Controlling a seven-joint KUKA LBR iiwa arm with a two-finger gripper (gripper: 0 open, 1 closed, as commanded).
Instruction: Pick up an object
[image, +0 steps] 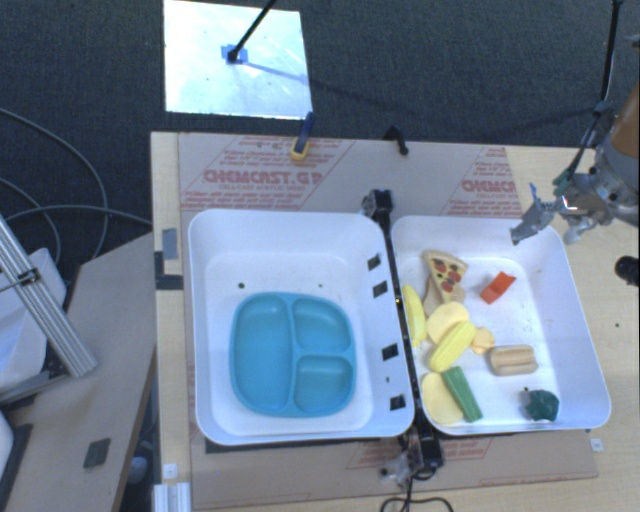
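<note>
My gripper (551, 230) hangs over the far right corner of the right bin (585, 330), open, with nothing between its fingers. Below it in that bin lie a pizza slice (445, 274), a red-orange block (497, 288), a yellow banana (413, 315), a yellow corn cob (453, 345), a tan bread roll (512, 359), a green cucumber (462, 393) and a dark green broccoli piece (541, 405). The red-orange block is the item closest to the gripper, a little to the left of it and nearer the camera.
The left bin (215, 250) holds a blue divided plate (293, 353). A black divider with clips (390, 300) joins the two bins. A yellow-and-blue clip (301, 146) lies on the cardboard behind the bins. A metal frame (35, 300) stands at far left.
</note>
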